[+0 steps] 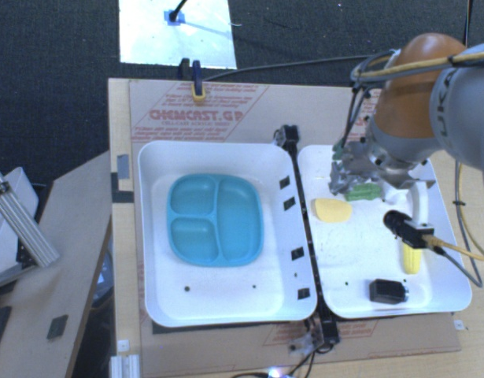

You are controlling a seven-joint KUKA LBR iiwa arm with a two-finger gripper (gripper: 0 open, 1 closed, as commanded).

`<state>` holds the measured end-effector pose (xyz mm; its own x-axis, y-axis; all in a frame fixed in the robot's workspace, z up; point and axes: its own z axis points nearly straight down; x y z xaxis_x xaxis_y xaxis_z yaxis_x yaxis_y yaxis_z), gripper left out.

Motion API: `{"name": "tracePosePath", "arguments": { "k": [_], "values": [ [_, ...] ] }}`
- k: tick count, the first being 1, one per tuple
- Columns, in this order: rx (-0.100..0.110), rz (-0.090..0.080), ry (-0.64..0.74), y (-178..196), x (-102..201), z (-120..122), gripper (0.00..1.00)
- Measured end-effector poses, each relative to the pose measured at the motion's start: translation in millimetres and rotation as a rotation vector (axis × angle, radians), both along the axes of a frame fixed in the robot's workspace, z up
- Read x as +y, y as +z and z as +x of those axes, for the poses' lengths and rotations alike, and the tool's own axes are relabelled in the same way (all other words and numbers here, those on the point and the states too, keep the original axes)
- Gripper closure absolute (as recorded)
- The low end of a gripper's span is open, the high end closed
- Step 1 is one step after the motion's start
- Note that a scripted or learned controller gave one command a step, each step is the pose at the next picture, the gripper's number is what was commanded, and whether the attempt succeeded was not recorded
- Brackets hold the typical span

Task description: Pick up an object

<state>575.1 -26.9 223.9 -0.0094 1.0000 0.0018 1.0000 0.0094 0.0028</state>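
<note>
**A:** We're looking down on the right bin (352, 258), and our marker is the pale yellow slice (332, 210) lying flat on its floor. The gripper (350, 181) hangs just behind that slice, on the side away from the camera.

**B:** And we've got a green piece (367, 190) right at the gripper's tip, just behind the slice and a touch to its right. Is it gripped? We can't tell. Whether the gripper is spread or closed is hidden from this angle.

**A:** Agreed. Right of the slice and nearer to us, we see a yellow stick (411, 260). Nearer still sits a black block (387, 291), well apart from the slice.

**B:** Left of the slice, across the bin walls, we have the blue divided plate (216, 219) resting in the left bin (218, 290).
</note>
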Motion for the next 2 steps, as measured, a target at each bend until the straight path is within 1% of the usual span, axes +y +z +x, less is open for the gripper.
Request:
{"name": "tracePosePath", "arguments": {
  "k": [1, 2],
  "values": [
    [0.0, 0.001, 0.0, 8.6, 52.4, 10.7, 1.0],
    [0.0, 0.0, -0.001, 0.5, 96.1, 35.3, 1.0]
  ]
}}
